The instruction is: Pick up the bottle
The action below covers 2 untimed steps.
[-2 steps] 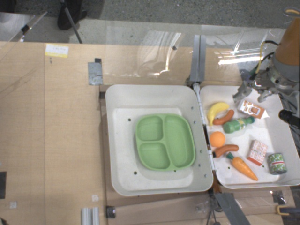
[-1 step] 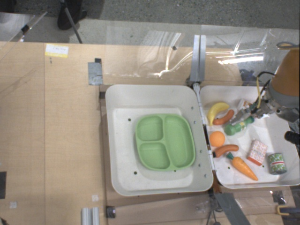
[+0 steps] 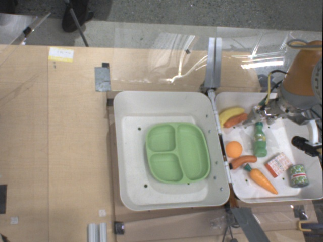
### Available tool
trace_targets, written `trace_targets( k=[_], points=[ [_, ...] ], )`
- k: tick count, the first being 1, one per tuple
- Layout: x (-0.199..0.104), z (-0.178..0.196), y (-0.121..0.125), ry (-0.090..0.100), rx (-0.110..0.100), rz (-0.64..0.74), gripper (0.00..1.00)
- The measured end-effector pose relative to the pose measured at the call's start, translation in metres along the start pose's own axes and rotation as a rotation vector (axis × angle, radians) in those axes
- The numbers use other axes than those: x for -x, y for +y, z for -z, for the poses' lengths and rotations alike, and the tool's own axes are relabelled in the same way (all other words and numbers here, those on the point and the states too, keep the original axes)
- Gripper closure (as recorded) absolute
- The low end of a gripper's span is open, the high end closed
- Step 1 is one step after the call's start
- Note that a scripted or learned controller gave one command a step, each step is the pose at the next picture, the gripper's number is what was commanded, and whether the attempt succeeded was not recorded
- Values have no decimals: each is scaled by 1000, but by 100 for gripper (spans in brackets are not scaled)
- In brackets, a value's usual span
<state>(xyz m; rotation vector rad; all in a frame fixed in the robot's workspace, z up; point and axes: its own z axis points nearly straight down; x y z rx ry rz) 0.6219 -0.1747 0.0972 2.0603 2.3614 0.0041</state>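
Camera view: green bottle (image 3: 260,139) just below pincer (image 3: 263,113); pincer state cannot be told.

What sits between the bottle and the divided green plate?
In the camera view, the orange lies between the bottle and the green plate, plus the bins' adjoining rims.

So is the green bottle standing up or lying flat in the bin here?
Lying flat. The green bottle shows its whole side on the floor of the right bin, cap toward the gripper, beside the orange.

Fingers of the end effector (image 3: 263,112) too small and cluttered to read; arm (image 3: 303,79) cropped at right edge.
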Motion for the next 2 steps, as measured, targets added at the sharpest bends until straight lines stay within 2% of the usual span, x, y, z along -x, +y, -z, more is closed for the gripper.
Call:
trace_targets(
  k=[1,2],
  points=[
    [1,9,1,-2,5,1,100],
    [-88,97,40,3,2,2,100]
  ],
)
